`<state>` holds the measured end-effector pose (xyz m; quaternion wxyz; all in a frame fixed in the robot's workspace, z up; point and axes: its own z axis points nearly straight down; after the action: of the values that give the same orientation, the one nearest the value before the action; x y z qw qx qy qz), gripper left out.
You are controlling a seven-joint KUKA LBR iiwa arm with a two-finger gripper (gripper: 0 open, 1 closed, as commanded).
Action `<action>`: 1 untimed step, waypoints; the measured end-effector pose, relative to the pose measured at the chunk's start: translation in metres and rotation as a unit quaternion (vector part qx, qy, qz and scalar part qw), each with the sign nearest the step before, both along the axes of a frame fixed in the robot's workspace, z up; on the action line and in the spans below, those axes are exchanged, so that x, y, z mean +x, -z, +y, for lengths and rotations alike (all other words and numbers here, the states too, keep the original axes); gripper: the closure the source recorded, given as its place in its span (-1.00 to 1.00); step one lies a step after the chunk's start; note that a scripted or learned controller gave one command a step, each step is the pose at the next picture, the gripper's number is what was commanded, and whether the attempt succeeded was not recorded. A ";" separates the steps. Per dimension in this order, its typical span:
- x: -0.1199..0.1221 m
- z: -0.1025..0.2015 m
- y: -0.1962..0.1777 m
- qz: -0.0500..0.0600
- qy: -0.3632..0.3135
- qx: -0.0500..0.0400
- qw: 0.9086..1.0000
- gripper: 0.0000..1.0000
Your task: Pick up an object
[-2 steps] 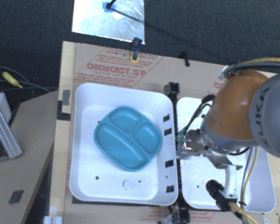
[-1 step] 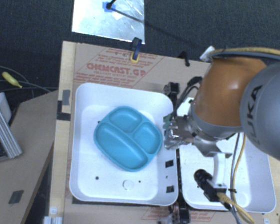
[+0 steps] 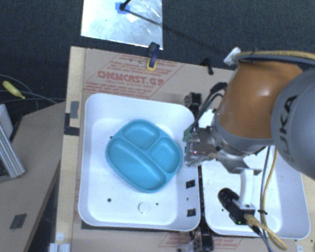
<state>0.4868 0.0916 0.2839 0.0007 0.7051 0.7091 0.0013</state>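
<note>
The blue divided plate [image 3: 144, 155] lies flat in the left bin [image 3: 94, 160], near its middle, its long axis running from upper left to lower right. The end effector [image 3: 196, 147] sits just off the plate's right edge, over the seam between the left bin and the right bin [image 3: 289, 205], so the plate lies to its left. Whether the end effector is spread or closed I cannot tell, and nothing is seen held.
</note>
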 end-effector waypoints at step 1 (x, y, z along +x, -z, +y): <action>0.001 -0.013 -0.105 -0.005 0.001 0.001 1.000 1.00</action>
<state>0.4879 0.0790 0.3890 0.0038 0.7055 0.7087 0.0059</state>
